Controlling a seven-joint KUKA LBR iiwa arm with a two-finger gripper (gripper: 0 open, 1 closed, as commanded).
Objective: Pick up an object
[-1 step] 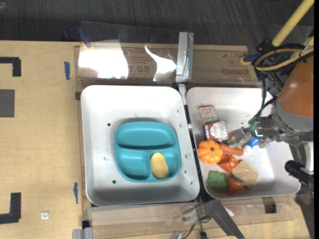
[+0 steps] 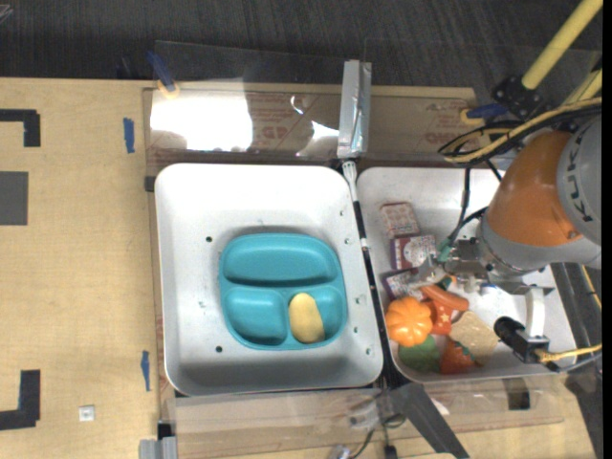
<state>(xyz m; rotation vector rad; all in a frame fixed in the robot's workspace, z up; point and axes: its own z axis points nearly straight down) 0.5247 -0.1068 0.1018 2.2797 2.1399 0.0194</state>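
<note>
The right bin [image 2: 435, 185] holds a heap of toy food. In it are an orange pumpkin [image 2: 408, 321], an orange carrot [image 2: 446, 300], a green piece [image 2: 421, 354], a tan bread slice [image 2: 473, 336] and two small packets [image 2: 400, 220]. My gripper [image 2: 453, 261] hangs low over the middle of this heap, just above the carrot and beside a crumpled wrapper [image 2: 406, 280]. The grey wrist and orange band [image 2: 535, 204] cover the bin's right part.
The left bin [image 2: 186, 256] carries a teal divided tray [image 2: 279, 288] with a yellow oval object [image 2: 306, 317] in its lower right compartment. A clear panel [image 2: 249, 113] and a metal divider post [image 2: 354, 108] stand behind the bins. Cables [image 2: 497, 122] run at the upper right.
</note>
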